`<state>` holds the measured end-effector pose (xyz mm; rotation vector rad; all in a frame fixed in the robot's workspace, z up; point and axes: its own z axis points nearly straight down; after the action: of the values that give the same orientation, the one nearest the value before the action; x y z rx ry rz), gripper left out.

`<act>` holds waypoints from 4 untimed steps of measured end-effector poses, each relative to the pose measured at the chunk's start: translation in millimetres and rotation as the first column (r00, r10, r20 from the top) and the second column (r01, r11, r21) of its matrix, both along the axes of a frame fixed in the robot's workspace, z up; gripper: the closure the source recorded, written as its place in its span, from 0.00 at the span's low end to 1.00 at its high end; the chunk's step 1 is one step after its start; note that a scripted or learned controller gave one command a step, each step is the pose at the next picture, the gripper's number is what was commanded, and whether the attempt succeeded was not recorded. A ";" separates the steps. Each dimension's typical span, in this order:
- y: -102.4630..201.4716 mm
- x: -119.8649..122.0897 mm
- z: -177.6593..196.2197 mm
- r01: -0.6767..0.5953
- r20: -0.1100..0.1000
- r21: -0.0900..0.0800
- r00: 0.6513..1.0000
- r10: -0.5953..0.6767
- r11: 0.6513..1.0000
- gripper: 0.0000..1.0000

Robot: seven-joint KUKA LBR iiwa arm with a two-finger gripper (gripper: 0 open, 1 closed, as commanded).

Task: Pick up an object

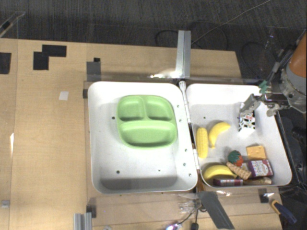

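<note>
You have the gripper (251,107) hanging over the upper right part of the right bin (211,91), and just under its fingertips sits a small black-and-white spotted object (246,122), possibly a cow-patterned toy or carton. From this slant you cannot tell whether the fingers are spread or pressed together, nor whether they touch that spotted piece, so do not count it as held. Taking the spotted object as your landmark: a yellow banana-like piece (218,130) lies to its left, an ear of corn (202,142) further left beside the bin's inner wall, an orange cracker-like square (255,152) below it, and a crowded cluster sits along the near wall beyond that, with a second yellow piece (217,170), a red and green item (234,156) and a dark purple packet (259,167). The spotted object stands apart from that cluster, which probably makes it the easiest target, since the fingers have room on both sides. Across the divider, the left bin (100,176) carries a green divided plate (146,120), well clear of the work.
</note>
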<state>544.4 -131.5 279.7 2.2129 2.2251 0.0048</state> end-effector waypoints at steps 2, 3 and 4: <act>-41.2 -10.4 -30.6 -0.175 0.000 -0.001 0.985 0.175 0.985 0.00; -60.0 73.7 -129.5 -0.217 0.000 -0.002 0.976 0.217 0.976 0.00; -73.6 91.1 -190.5 -0.343 0.005 -0.006 0.939 0.343 0.939 0.00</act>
<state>635.6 -205.1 89.2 1.7868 2.5704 0.0068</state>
